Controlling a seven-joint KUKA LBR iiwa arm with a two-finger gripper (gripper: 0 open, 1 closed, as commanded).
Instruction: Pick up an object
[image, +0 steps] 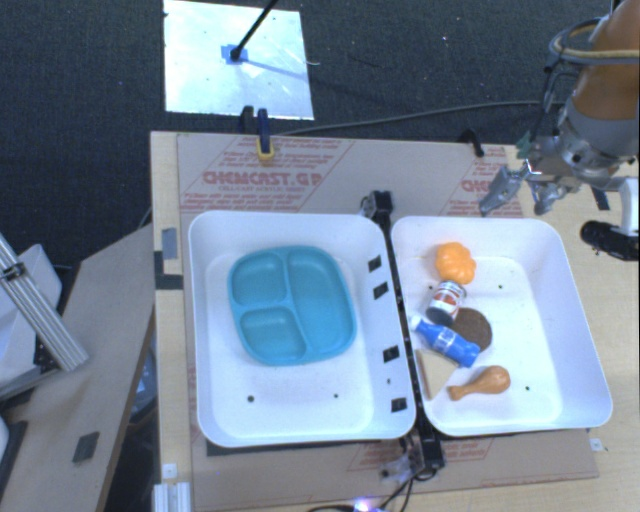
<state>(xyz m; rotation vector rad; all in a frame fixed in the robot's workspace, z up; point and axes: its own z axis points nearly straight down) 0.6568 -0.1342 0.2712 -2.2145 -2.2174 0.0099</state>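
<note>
The claw hangs at the upper right of the camera view, just past the far rim of the right bin, its two grey fingers spread apart with nothing between them. Above it the arm comes in from the right; its orange band and grey wrist lean toward the bins, and the top of the arm is cut off by the frame edge. The things to pick lie together in the left half of the right bin, well apart from the claw. An orange fruit sits farthest back; just in front of it a small can with a red and white label lies tilted. A brown disc lies beside the can, and a blue bottle lies on its side, overlapping the disc's left edge. A tan wedge rests near the bin's left wall, partly under the bottle, and a drumstick lies in front, its thin end pointing left. The left bin holds a blue tray with three compartments. Both bins rest on the surface, which bears red printed lettering. The can's label is too small to read, and the wedge's nature is hard to make out.
</note>
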